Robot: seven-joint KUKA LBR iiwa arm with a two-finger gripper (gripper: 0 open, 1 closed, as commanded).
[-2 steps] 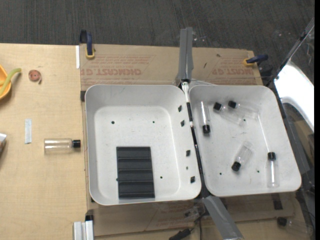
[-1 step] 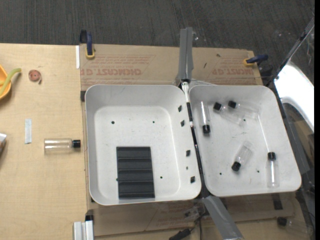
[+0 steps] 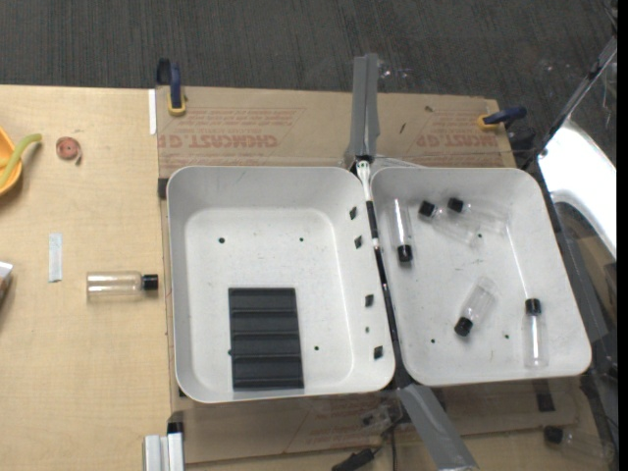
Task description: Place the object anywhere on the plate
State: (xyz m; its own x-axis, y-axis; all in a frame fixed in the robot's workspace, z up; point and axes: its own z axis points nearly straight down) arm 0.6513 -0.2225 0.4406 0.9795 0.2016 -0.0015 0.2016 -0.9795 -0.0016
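A black ribbed plate (image 3: 265, 339) lies flat at the near end of the left bin (image 3: 196, 214), nothing on it yet. The likely objects, small clear vials with black caps, all lie in the right bin (image 3: 491, 373), well apart from the plate.

Nearest, one vial (image 3: 533, 330) lies just beside the bin's right wall, where a descending pincer may strike the wall before it closes. A second vial (image 3: 474, 309) lies at a slant in open floor and looks the easier pick.

Farther back, a long vial (image 3: 402, 229) lies along the left wall, and a pair of vials (image 3: 442, 209) lie close together. A grab there could catch both or knock one aside.

Being round and smooth, any vial may roll away from a closing grip or slip out during the carry over the two walls between the bins. Set down across the ribs, it could also roll off the plate.

Whether the pincer is released or clenched cannot be told.

A further vial (image 3: 121, 283) lies on the counter (image 3: 88, 214) to the left, outside both bins.
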